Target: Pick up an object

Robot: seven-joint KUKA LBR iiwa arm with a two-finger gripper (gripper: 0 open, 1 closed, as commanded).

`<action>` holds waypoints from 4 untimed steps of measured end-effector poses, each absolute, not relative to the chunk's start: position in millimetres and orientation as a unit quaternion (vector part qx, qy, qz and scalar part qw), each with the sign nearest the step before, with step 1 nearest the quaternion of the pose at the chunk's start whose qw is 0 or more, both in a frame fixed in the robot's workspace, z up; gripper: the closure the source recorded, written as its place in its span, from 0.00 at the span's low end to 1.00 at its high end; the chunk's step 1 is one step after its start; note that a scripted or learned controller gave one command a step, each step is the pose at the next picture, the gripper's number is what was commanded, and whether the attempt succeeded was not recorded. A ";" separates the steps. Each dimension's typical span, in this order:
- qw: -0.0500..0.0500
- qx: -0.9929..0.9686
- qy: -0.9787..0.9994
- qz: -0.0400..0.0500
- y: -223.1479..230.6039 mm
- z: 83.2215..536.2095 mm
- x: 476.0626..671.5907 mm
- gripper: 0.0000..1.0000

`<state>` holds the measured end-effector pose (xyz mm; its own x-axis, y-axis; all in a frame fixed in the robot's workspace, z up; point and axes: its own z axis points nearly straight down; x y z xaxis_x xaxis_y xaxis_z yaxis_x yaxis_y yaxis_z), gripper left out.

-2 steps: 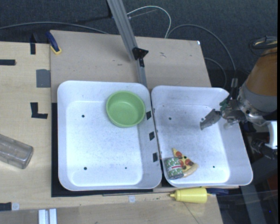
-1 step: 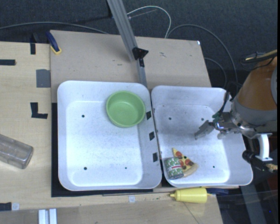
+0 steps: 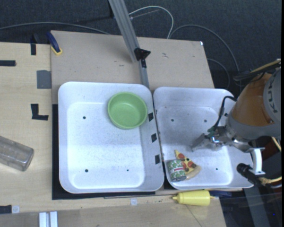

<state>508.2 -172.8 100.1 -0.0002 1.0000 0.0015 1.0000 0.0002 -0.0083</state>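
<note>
Nearest you: yellow mustard bottle (image 3: pixel 194 198) lies on the bench just outside the right bin (image 3: pixel 189 98). Inside that bin's near-left corner you've got a pizza slice toy (image 3: pixel 187 164) touching a small green printed can (image 3: pixel 176 170). The gripper (image 3: pixel 202 143) sits just beyond them over bare bin floor; fingers grip nothing, and you can't tell whether they're spread. Further left, green bowl (image 3: pixel 127 109) rests in the left bin (image 3: pixel 71 141).
</note>
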 end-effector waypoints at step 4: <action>-0.002 -0.706 -0.708 -0.001 -181.5 266.7 510.4 1.00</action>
<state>510.4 -181.5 266.7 -0.0020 1.0000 -0.0021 1.0000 0.0020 0.0045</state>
